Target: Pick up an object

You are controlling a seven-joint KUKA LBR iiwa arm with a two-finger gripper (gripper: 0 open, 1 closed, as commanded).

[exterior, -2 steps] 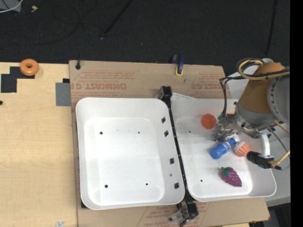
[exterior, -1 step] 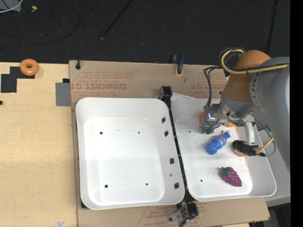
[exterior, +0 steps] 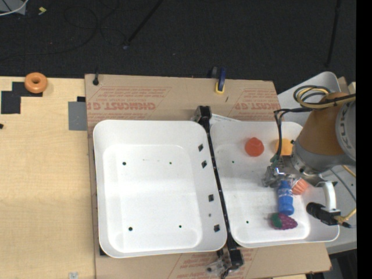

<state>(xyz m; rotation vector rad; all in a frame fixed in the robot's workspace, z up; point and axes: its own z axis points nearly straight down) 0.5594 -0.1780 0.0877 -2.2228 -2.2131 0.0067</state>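
Here the grey arm reaches in from the right, its orange band bulking over the right bin, and bends steeply down so that the end effector sits low over the bin's middle right part. Whether it is apart or together cannot be told, as the wrist covers it from above. Directly below the end effector, touching or nearly touching its metal tip, lies a blue bottle-like object, lengthwise toward the bin's near edge. Beyond that, further from the end effector, rests a purple and green cluster. Just to the right of the end effector a small orange-pink piece peeps out by the wrist. Up and to the left of it sits a red round object, apart from the end effector, and a yellow item shows close above it against the arm. The left bin lies well off to the left, past the black clips on the divider. Both bins stand on brown cardboard over a pale wooden surface, where an orange ring lies far to the upper left. Dark floor with cables fills the background.
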